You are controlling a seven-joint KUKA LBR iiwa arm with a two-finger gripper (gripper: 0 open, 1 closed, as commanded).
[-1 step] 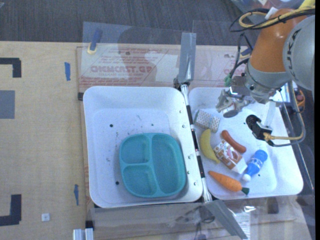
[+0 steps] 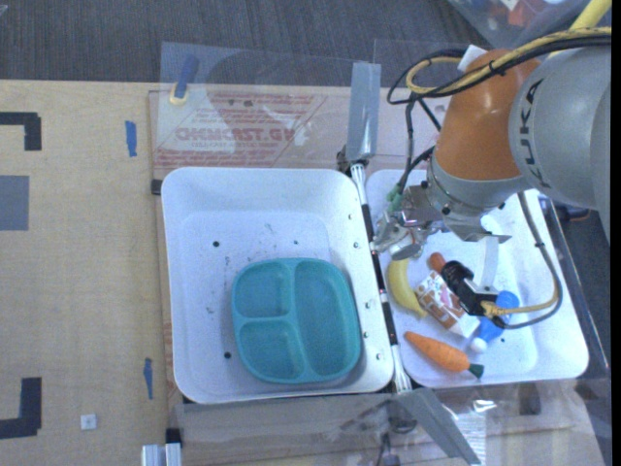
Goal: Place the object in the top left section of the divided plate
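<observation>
Your claw (image 2: 400, 238) hovers low over the right bin (image 2: 568, 352), beside the banana (image 2: 400, 287) (likely target); whether it's spread, I cannot tell; picking comes first; next, carry to the teal divided plate (image 2: 294, 320) in the left bin (image 2: 194, 212).

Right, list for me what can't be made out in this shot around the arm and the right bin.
- Gripper, camera view: the wrist above covers most of it, so its finger state is unreadable.
- Right bin: its upper part is covered by the arm.
- Banana: its upper end runs under the gripper.
- Packet beside the banana: print too small to read.
- Carrot: fully seen.
</observation>
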